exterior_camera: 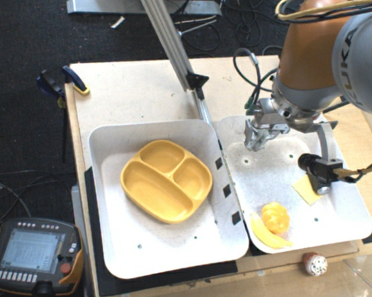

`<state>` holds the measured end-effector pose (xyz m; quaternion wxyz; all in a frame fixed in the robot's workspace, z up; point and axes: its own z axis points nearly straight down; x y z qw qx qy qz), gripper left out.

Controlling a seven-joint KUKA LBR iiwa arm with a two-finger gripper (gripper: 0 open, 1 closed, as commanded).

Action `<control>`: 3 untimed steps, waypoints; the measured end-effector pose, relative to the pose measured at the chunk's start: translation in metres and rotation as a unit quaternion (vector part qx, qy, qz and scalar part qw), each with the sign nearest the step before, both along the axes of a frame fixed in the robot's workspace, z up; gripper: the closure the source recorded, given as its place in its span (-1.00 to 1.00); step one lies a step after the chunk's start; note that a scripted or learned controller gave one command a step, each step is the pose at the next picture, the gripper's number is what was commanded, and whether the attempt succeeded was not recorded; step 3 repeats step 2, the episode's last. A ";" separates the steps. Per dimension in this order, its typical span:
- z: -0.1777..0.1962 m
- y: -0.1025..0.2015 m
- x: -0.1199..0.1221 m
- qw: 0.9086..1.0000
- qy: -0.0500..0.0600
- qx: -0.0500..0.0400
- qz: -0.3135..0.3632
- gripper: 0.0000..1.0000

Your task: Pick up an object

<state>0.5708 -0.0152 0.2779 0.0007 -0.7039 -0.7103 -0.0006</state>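
Bench (135, 84) with two white bins (176, 255), dark cabled floor (22, 126).

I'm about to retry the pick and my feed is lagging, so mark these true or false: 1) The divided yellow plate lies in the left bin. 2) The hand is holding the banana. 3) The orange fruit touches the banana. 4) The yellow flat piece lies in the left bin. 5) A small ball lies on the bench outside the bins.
1) True: the divided yellow plate lies in the left bin.
2) False: the hand hangs over the right bin's far end; the banana lies at the near edge.
3) True: the orange fruit rests against it.
4) False: the yellow flat piece lies in the right bin.
5) True: the small ball lies there.
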 end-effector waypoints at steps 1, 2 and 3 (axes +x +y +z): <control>-0.003 0.059 0.005 1.000 0.000 0.000 0.000 1.00; -0.019 0.107 -0.003 1.000 0.001 0.000 -0.001 1.00; -0.019 0.107 -0.003 1.000 0.001 0.000 -0.001 1.00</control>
